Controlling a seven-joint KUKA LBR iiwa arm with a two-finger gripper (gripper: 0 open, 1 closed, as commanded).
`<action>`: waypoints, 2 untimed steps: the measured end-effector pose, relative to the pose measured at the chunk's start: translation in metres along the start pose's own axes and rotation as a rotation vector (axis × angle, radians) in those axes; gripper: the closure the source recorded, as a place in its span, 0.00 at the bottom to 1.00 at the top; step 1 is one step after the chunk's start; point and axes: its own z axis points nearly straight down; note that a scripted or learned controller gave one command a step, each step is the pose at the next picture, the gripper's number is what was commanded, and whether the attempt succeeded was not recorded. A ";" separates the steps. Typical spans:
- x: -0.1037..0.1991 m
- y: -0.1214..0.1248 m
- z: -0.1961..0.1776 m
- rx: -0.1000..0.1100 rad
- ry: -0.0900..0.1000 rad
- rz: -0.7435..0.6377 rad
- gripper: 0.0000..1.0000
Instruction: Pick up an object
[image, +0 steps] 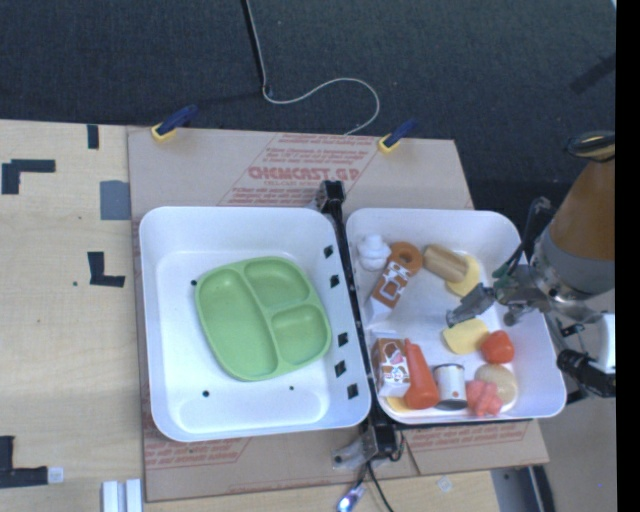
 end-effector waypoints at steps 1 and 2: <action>0.065 -0.021 -0.221 -0.019 -0.002 -0.007 0.00; 0.063 -0.021 -0.222 -0.002 -0.002 -0.001 1.00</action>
